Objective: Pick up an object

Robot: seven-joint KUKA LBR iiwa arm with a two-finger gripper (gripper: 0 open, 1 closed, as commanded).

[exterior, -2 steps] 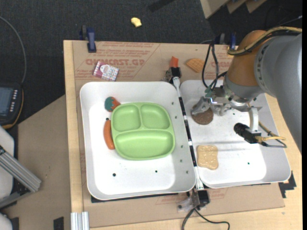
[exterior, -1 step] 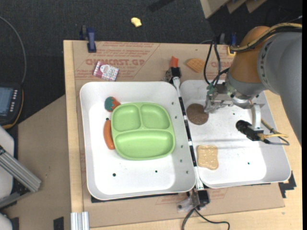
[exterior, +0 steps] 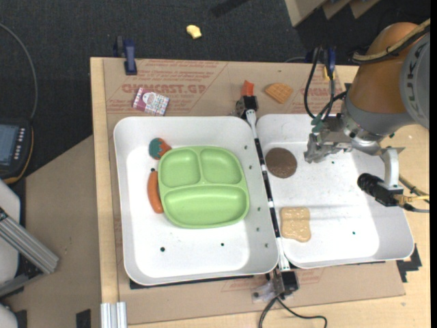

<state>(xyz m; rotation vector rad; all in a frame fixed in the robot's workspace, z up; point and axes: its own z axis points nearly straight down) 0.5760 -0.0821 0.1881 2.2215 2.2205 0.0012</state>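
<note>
Hand (exterior: 321, 149) over right bin (exterior: 341, 244), brown disc (exterior: 280, 162), cracker (exterior: 296, 224) inside

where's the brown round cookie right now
In the camera view, the brown round cookie lies in the right bin, near its left wall, just left of the gripper and above the tan cracker.

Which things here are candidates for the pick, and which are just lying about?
Candidates, in the right white bin under the gripper:
- round brown disc
- tan toast-shaped slice

Lying about:
- green divided plate, orange sausage-shaped piece and teal-and-red piece in the left white bin
- tan cracker and small printed packet on the bench
- yellow bit on the floor
</note>
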